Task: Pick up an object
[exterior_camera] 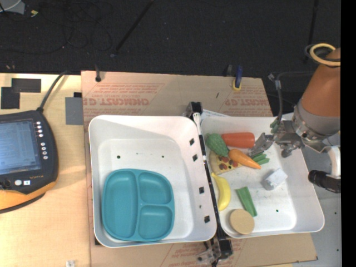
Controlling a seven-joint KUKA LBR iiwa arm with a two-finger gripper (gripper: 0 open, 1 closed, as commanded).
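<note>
Carrot (245,159) lies in the right bin (303,216), far side, among the toy food, next to the red sausage (238,139). Claw (261,144) sits low just right of it, fingers apart, nothing between them, apparently lined up to grab. Teal tray (138,204) in the left bin (139,129) looks like the drop spot.

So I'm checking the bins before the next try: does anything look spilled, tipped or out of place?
Nothing stands out. The teal tray lies flat in the left bin; the toy foods lie loose inside the right bin, none over its rim.
</note>
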